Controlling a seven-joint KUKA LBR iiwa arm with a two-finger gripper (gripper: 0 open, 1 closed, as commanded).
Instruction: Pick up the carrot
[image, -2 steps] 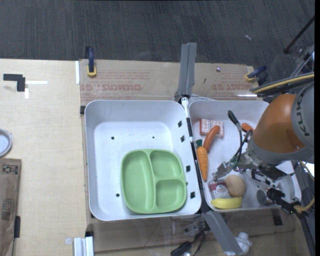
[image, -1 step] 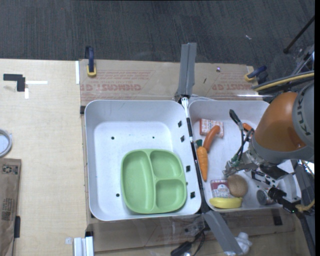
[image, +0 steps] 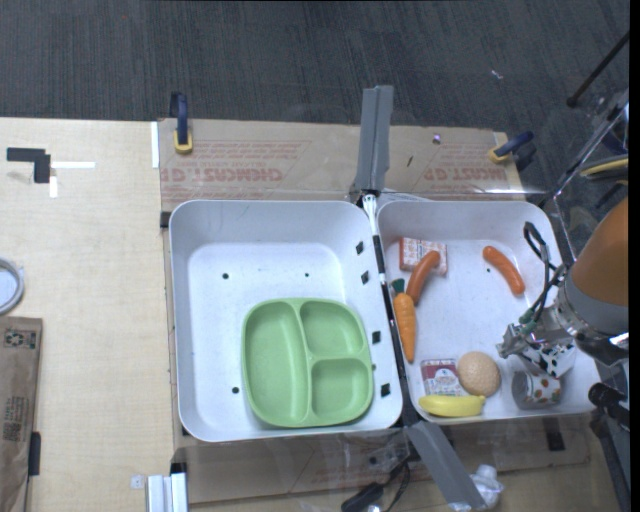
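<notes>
Lying against right bin's (image: 470, 212) left wall, carrot (image: 404, 326), judged stiff, light; best gripped mid-length. Gripper (image: 530, 348) being held well right; closure cannot be told.

The worktop (image: 90, 300) is pale wood. A dark grey carpeted floor (image: 250, 50) runs along the far side. A sheet of brown cardboard (image: 270, 165) printed with red lettering lies on the worktop, held at its far edge by two clamps with yellow jaws (image: 181, 130) (image: 512, 150). Lighting is even and diffuse.
</notes>
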